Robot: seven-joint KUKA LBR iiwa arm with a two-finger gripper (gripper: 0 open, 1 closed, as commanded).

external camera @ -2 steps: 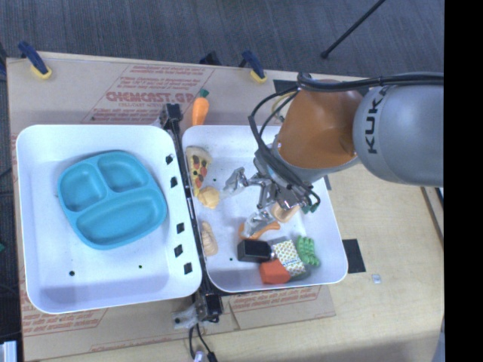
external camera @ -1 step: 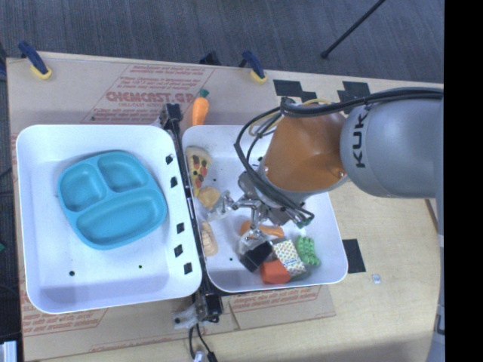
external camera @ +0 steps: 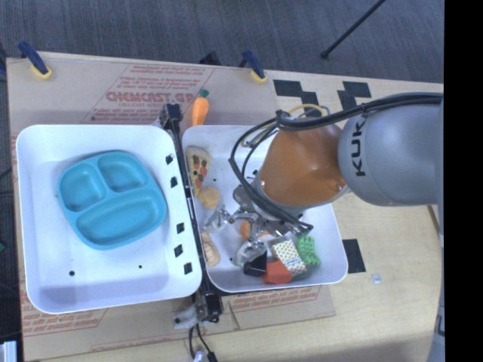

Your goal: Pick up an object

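Several toys (external camera: 283, 261) crowding gripper (external camera: 253, 228)

lab | KUKA arm (external camera: 385, 153) over clamped white bins (external camera: 30, 202) (cardboard-covered bench (external camera: 136, 89)) | tripod leg (external camera: 366, 17)

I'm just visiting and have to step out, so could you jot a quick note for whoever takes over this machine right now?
Gripper: low in the right white bin, among a pile of small toys; grip unclear.
Things: orange block, green bumpy piece, multicoloured checkered cube lie by it. Blue divided plastic tray sits in the left white bin.
Done: arm is down at the pile.
Left: lift one object out.
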